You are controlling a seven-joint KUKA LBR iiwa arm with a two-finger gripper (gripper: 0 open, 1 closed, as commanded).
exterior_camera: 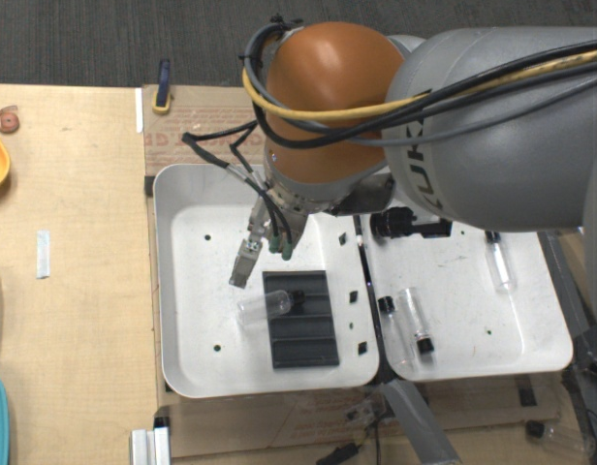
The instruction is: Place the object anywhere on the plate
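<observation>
A black ribbed plate (303, 329) lies in the left bin (197, 356), toward its front right. A clear plastic vial (265, 306) with a dark cap rests on its side across the plate's upper left corner, cap end on the plate and clear end hanging over the bin floor. My gripper (264, 254) hangs just above and behind the vial. Its fingers are spread apart: one grey finger (243, 263) to the left, one green-tipped finger (284, 246) to the right. Nothing is between them.
The right bin (531, 356) holds a clear tube (499, 262) near its back right, another clear vial with a black cap (415, 324) at its left, and a black part (407, 225) at the back. The arm's orange wrist covers the bins' rear middle. A wooden table lies left.
</observation>
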